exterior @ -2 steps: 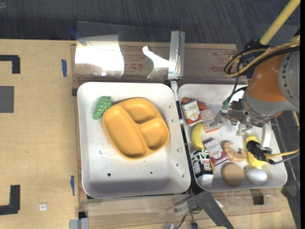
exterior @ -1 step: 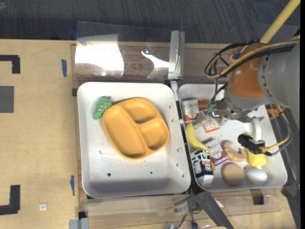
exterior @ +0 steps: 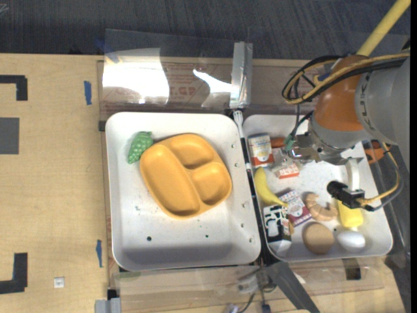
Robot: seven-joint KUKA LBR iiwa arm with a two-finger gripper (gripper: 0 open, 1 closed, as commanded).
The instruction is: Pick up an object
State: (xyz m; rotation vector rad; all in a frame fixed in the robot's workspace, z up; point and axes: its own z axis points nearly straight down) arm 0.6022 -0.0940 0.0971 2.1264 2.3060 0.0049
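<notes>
A banana (exterior: 265, 186) is seen in the right bin (exterior: 384, 237), beside small packets (exterior: 294, 205) and an egg (exterior: 318, 237). The claw (exterior: 294, 150) is lowered over a red-and-white box (exterior: 287, 169) there; its opening cannot be told. An orange divided plate (exterior: 186, 173) lies in the left bin (exterior: 124, 220).

We note a dark blue-grey carpeted floor (exterior: 195, 8) across the top of the frame. Below it a light wooden benchtop (exterior: 49, 175) fills the left side, marked with black tape corners (exterior: 16, 87) and short blue tape strips (exterior: 87, 91). A clear plastic sheet (exterior: 166, 77) at upper centre catches bright glare from overhead light.
</notes>
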